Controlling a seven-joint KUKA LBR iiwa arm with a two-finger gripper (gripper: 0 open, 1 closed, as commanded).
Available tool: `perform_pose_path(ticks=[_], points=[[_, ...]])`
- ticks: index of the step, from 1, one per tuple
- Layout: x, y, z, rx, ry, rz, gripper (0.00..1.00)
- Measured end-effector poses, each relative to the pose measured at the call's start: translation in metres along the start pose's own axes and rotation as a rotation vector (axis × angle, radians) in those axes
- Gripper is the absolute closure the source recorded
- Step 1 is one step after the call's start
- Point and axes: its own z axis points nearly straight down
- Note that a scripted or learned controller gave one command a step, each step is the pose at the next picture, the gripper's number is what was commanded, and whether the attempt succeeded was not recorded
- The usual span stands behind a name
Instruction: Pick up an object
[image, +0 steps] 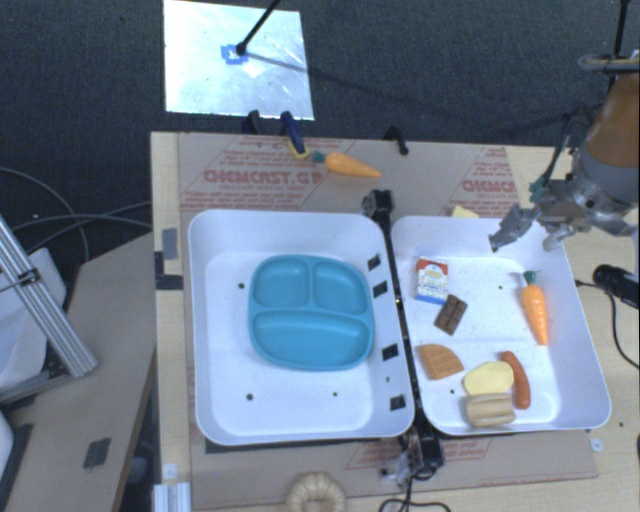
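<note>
Two bins on my feed. Left bin (215, 400) held a blue plate (310, 310). Right bin (580, 400) held a carton (432, 279), chocolate (451, 315), carrot (536, 311), toast (440, 360), potato (487, 378), sausage (516, 378) and bun (489, 409). Gripper (531, 229) sat over that bin's far right corner, fingers spread, nothing between them, just above the carrot. Second carrot (345, 164) lay on the board (250, 175) behind.

I see a blue divided plate (310, 312) mid left bin (215, 400). Stray carrot (345, 165) on the cardboard (240, 180) at 12 o'clock of that bin, w/ silver sheet (200, 70) farther at 12. Beige ring (317, 493) at 6, alu frame (40, 310) at 9.
</note>
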Motion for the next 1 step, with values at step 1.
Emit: perform_pose_path(ticks=[1], points=[[0.0056,0.0038,0.0437,0.003,0.0,-0.003,0.0]])
